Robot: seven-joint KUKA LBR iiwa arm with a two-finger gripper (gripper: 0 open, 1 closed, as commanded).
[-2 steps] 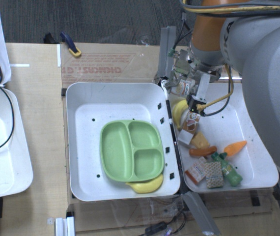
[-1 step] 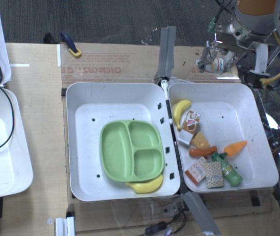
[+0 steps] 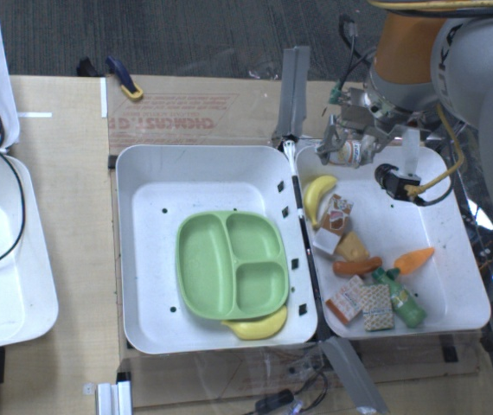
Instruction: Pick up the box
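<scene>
The gripper hangs over the far rim of the right bin, near its far-left corner, under the orange band of the arm. Cables and metal parts crowd the wrist, and I cannot tell how the gripper is set or whether anything sits in it.

Just below it in the bin lies a banana. Touching the banana's near side is the box, a small carton with a brown-and-white printed face, lying tilted against the bin's left wall. A second small carton, red and white, lies near the front of the bin beside a patterned sponge-like block and a green bottle.

The box looks like light, stiff card: it should lift easily but could dent under a hard pinch or slide on its glossy print. Its short sides look like the best hold, though banana and wall leave little room there.

Between the cartons lie a sausage, a carrot and a yellowish lump I cannot name. The box's lower edge is buried in this clutter. In the left bin, a green divided plate covers most of a second banana.
</scene>
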